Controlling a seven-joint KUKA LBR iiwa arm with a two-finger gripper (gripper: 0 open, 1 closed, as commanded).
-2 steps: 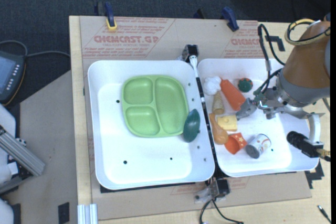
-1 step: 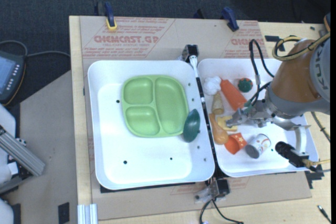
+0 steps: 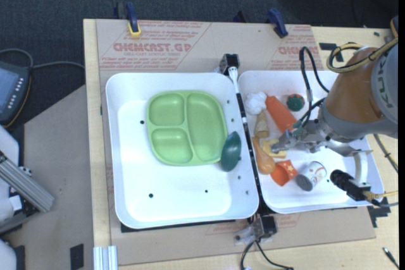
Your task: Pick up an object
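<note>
While the arm (image 3: 354, 95) leans in low over the right bin (image 3: 373, 164), its gripper (image 3: 286, 141) sits among the cluttered toys (image 3: 278, 136), wrist hiding the grip; I cannot tell.

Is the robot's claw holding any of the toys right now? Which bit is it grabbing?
Can't tell. The gripper is low in the right bin, among the toys beside the carrot, but what it grips, if anything, is too small to make out.
</note>
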